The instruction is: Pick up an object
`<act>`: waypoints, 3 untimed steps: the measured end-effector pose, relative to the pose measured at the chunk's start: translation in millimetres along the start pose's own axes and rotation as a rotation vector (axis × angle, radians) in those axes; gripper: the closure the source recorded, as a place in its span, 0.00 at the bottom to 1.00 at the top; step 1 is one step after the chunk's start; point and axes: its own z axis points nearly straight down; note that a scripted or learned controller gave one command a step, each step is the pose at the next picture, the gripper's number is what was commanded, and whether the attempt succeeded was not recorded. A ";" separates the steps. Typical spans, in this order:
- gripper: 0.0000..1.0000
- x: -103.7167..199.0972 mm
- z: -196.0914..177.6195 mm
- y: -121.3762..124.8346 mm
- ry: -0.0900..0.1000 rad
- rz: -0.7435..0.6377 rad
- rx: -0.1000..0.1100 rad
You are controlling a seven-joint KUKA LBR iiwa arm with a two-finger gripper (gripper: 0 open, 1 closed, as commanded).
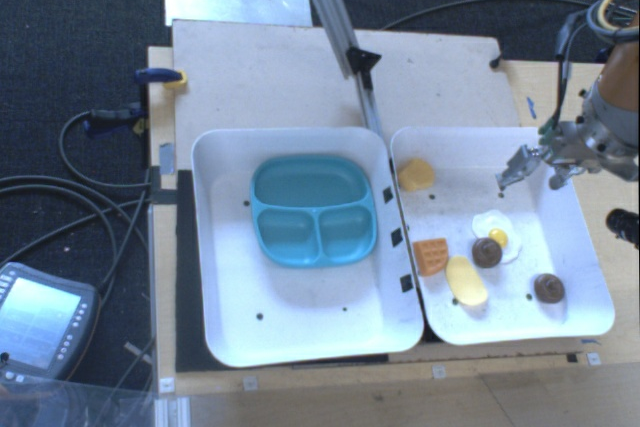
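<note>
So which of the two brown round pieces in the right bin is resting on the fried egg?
The brown piece nearer the gripper overlaps the fried egg. The other brown piece sits alone on the right bin floor, towards its near right corner.

Grey arm point(612, 120), orange band, cables

Taking the divided tray point(313, 210) as our mark: it sits in the left bin point(225, 315). Right of it, in the right bin point(590, 300), lie a bun point(416, 175) nearest, then a waffle point(431, 256), a lemon-shaped piece point(466, 281), a fried egg point(497, 235) and two round cakes point(487, 252) point(548, 288) farthest right.
</note>
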 end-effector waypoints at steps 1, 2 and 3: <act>0.00 0.1 -0.1 0.1 0.000 0.002 0.000; 0.00 1.1 62.1 3.5 0.000 0.005 0.005; 0.00 3.9 116.7 12.7 0.000 0.004 0.005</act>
